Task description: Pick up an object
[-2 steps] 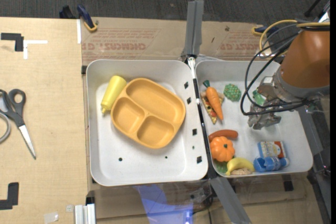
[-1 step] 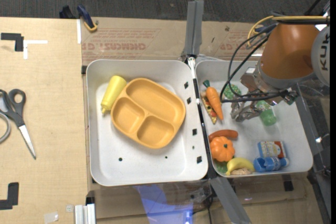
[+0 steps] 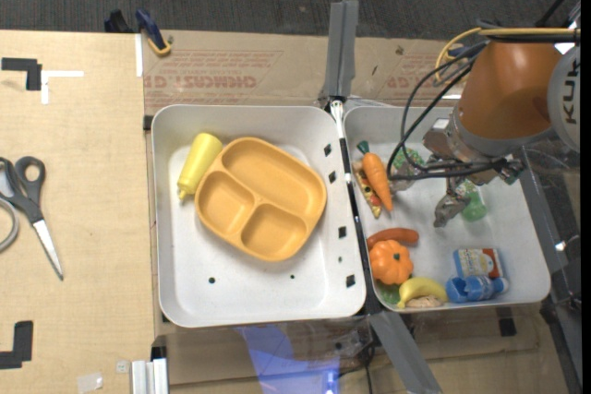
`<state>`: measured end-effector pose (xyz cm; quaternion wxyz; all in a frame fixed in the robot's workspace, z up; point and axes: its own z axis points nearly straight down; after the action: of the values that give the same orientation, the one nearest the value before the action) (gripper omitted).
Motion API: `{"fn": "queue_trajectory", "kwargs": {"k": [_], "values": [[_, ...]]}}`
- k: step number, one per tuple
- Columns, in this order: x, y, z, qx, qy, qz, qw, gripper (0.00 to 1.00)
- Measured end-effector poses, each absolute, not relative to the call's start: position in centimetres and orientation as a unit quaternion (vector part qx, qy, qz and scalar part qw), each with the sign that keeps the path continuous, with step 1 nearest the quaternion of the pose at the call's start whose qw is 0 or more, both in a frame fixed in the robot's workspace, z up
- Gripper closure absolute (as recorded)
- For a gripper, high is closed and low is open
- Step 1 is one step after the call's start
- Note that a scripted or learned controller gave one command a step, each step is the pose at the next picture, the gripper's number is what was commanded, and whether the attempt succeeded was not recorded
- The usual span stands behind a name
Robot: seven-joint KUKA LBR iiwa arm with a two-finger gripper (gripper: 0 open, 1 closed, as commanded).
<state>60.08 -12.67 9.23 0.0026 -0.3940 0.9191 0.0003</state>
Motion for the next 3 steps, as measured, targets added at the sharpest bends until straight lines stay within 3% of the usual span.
{"fn": "queue_trajectory", "kwargs": {"k": [1,2,3], "values": [[62.9,-15.8,9.4,-0.440,0.898,-0.0011,0.004,0.00],[63.1,-15.8,10.5,-0.438,0.899,-0.0016,0.008,1.00],[63.1,-15.8,10.5,-0.438,0.899,-0.0014,0.007,0.00]]}}
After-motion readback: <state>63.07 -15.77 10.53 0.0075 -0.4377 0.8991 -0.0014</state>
